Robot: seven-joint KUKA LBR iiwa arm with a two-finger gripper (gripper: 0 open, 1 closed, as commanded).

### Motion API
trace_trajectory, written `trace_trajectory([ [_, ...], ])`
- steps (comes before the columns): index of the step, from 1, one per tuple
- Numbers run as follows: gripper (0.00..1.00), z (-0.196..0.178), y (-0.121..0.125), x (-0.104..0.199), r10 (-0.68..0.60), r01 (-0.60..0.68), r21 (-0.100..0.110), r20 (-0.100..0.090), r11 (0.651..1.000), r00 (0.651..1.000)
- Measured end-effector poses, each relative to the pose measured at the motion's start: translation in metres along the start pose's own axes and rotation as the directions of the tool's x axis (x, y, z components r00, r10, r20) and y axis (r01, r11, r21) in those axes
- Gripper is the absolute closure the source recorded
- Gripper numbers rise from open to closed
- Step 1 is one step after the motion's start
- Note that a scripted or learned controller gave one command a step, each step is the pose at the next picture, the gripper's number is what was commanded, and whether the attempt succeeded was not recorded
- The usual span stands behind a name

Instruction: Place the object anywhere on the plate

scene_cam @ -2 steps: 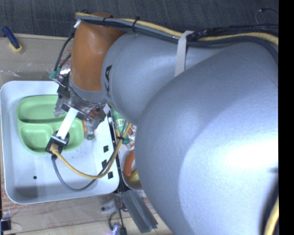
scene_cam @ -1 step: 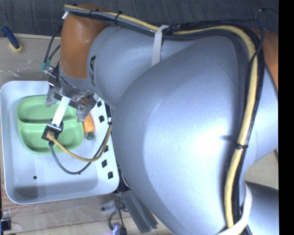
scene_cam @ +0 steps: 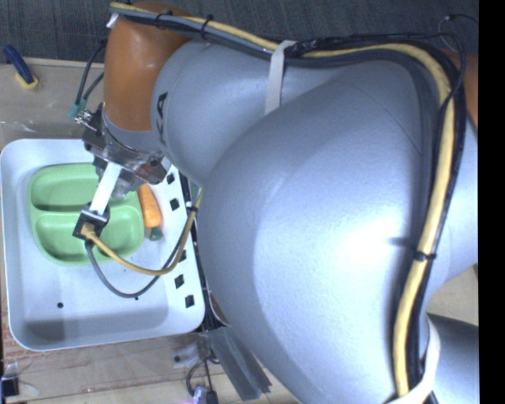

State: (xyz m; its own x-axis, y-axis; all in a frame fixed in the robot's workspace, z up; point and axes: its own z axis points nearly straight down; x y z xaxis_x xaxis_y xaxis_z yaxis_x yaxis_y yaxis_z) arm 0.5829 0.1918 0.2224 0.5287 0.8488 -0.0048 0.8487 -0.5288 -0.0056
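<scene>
A green plate [scene_cam: 57,194] with two compartments lies in the far-left part of the left white bin [scene_cam: 84,310]. An orange carrot with a green tip [scene_cam: 151,209] is at the plate's right edge, its upper end right under my gripper [scene_cam: 138,180]. The wrist hides whether the carrot is between the fingers or lying on the bin floor. My gripper hovers over the plate's right side, below the orange band of the wrist.
My grey arm covers the whole right half of the view, including the right bin. A small blue and yellow tool [scene_cam: 18,66] lies on the bench beyond the bin's far-left corner. The bin's near floor is bare white.
</scene>
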Motion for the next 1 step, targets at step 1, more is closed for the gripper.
trace_trajectory([
  [1, 1.0, -0.0626, -0.078, -0.0249, -0.088, 0.088, -0.002, -0.001, 0.996, 0.996],
])
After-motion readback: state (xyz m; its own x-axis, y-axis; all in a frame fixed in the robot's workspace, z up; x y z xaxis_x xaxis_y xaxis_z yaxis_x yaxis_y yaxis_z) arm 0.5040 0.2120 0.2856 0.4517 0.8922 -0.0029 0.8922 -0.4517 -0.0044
